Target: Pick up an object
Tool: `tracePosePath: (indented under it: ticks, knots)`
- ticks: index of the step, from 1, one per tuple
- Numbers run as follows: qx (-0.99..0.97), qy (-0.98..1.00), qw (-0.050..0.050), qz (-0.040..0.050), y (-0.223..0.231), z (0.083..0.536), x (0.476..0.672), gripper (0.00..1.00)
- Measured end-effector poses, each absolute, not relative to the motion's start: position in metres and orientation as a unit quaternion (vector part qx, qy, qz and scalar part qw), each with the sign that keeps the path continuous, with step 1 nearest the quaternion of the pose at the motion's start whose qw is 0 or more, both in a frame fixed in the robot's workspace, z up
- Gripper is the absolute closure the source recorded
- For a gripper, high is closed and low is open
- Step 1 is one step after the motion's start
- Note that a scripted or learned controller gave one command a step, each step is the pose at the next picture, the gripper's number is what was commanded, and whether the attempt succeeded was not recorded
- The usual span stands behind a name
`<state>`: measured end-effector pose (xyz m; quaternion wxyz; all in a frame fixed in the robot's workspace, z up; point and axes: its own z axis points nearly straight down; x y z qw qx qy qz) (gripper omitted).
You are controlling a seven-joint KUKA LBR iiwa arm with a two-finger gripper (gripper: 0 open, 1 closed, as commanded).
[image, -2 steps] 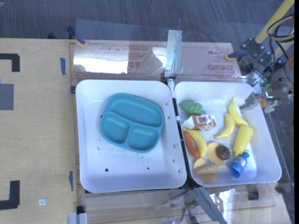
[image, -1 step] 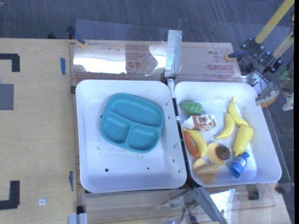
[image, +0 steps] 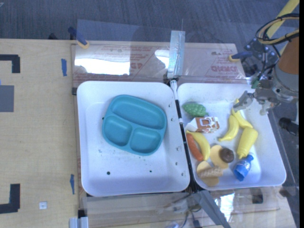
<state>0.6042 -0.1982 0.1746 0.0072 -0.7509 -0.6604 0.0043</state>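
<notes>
The right bin [image: 273, 148] holds several toy foods. A green leafy piece [image: 194, 109] lies at the back, with a small white and orange carton [image: 205, 124] in front of it. A yellow banana [image: 232, 126] and a yellow bottle [image: 247, 141] lie on the right, and a blue bottle [image: 242, 167] sits near the front. An orange carrot [image: 194, 147], a second small banana [image: 204, 144], a brown-topped round piece [image: 222, 155] and a bread piece [image: 209, 171] crowd the front left. My gripper [image: 251, 104] hangs open over the bin's back right corner, just above the banana's top end, holding nothing.
The left bin [image: 90, 165] holds a blue divided plate [image: 134, 124]. A raised divider [image: 179, 127] separates the two bins. Clear plastic sheeting and a metal post [image: 176, 53] stand behind them. Cables and the arm [image: 285, 56] occupy the upper right.
</notes>
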Motion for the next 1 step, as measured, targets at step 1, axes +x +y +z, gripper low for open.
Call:
tracePosePath:
  ticks: [1]
  knots:
    - [-0.763, -0.646, 0.005, 0.0028, -0.1502, 0.1386, 0.6121, 0.00]
